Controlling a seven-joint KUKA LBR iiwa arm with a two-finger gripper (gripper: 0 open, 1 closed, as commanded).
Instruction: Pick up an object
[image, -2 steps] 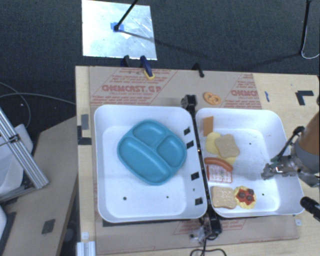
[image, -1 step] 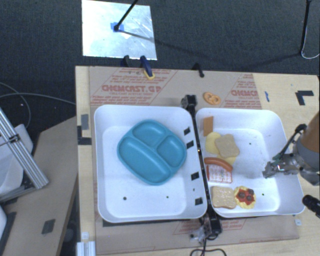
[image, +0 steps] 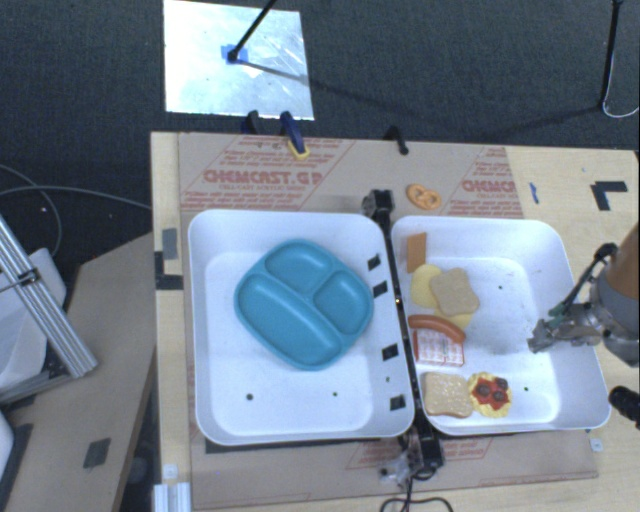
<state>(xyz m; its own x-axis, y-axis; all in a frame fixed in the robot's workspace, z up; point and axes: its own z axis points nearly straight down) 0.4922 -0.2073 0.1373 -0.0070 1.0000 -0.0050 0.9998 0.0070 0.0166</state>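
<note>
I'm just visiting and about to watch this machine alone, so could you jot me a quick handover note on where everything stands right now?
Hand: over the right side of the right bin, nothing seen held.
Toy food lies along that bin's left side: orange cracker, yellow cheese, bread slice, hot dog, red-and-white packet, second bread slice, small pizza.
Left bin has a blue divided plate. A pretzel sits outside, behind the bins.
Done: nothing picked up.
Left: grasp one item and lift it.

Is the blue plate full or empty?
Empty. The blue plate lies flat in the left bin, all three sections bare; the toy food sits in the right bin.
</note>
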